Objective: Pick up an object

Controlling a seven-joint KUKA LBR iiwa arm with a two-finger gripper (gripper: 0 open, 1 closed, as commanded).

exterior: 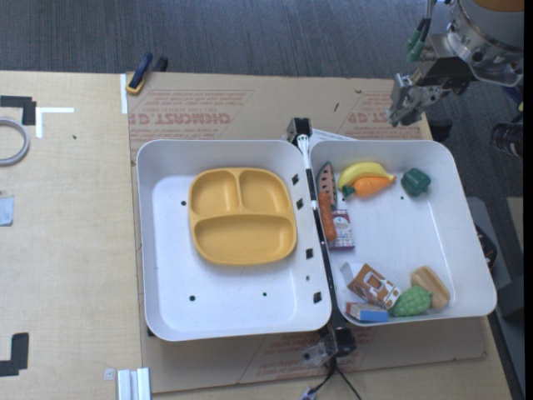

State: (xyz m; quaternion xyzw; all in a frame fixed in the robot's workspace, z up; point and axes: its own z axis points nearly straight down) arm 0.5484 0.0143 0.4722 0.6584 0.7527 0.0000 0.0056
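- The tool (405, 107) hangs above the counter (67, 223) just beyond the far rim of the right bin (466, 223), at about 1 o'clock of the view; it carries nothing, and I cannot tell whether it is spread or pressed together.
- The things to pick lie in this bin: a banana (365, 172) touching a carrot (371, 186) and a green piece (415, 182) near 12 o'clock, and a bread piece (431, 285) beside a small box (373, 286) near 6 o'clock.
- The left bin (162, 248) holds a yellow divided plate (242, 215).
- In my judgement, the things near the rim are harder to grasp.
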